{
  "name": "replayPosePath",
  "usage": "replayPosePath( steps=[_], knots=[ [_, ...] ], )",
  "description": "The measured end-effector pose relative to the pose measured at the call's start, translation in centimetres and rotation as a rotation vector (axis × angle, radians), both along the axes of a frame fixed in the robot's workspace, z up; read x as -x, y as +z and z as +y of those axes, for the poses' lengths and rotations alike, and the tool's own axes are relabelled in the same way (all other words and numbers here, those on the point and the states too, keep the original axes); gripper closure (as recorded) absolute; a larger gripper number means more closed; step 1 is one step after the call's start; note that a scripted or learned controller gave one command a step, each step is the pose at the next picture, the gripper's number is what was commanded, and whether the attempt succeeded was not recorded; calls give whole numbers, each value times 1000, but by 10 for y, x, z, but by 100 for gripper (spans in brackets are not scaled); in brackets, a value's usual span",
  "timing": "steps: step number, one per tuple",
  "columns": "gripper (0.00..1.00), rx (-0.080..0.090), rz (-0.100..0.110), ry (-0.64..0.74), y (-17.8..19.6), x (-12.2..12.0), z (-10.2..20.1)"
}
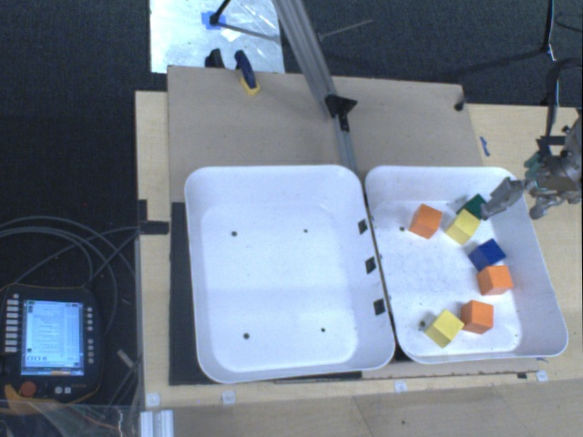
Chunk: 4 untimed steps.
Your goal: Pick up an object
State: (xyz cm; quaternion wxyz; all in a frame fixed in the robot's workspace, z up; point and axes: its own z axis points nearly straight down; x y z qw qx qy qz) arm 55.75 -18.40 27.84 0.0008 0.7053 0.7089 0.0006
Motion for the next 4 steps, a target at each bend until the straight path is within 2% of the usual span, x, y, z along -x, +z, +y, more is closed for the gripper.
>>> replayPosePath(
  steps=[1, 4],
  knots=[
    [0, 0, 0, 0, 0, 0, 0],
    [0, 0, 4, -2, -140, -22, -8]
  ],
)
